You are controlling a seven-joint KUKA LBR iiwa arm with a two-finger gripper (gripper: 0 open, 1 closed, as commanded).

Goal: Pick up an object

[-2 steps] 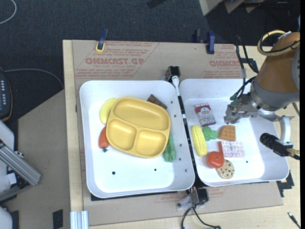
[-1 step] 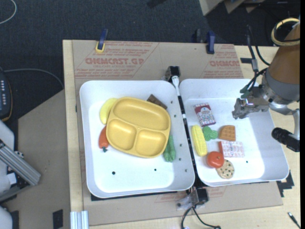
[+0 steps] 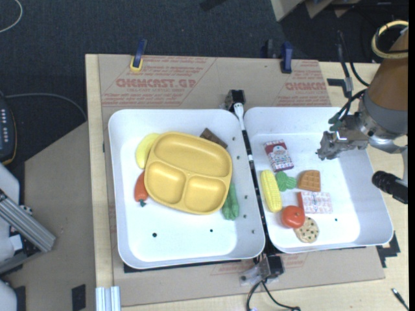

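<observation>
gripper over right bin's far side — toys well left-below — grip state unclear

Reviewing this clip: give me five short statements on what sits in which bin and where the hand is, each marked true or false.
1. The yellow divided tray lies in the left bin. True.
2. The corn cob lies in the left bin. False: it is in the right bin, near the divider.
3. The hand hangs over the right bin's upper right part. True.
4. The tomato is between the hand's fingers. False: it lies on the bin floor beside the cookie.
5. The waffle rests on the yellow tray. False: it is in the right bin.
</observation>
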